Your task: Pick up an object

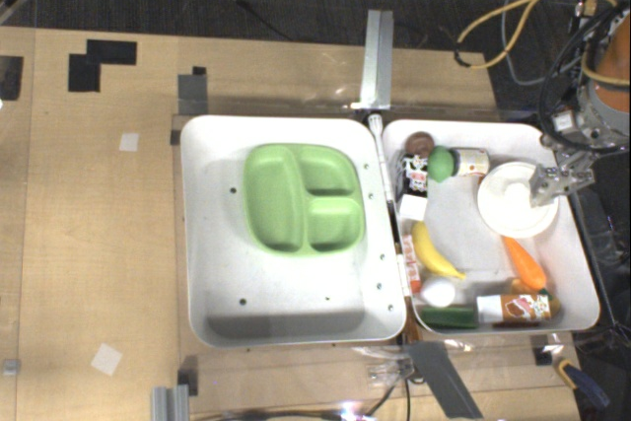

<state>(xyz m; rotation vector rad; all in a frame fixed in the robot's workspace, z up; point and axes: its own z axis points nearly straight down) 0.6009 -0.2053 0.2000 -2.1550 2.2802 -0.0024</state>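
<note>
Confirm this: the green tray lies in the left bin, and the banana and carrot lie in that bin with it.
Not quite. The green tray does lie in the left bin, but the camera view shows the banana and carrot in the right bin, apart from the tray.

white plate (513, 199): round, flat, at the tool's tip, landmark | carrot (524, 262): orange, slanted, just below plate | banana (432, 251): yellow, curved, left-below plate | sauce bottle (517, 309): brown, on its side, below plate near bin's front wall | green ball (441, 163): left of plate
</note>
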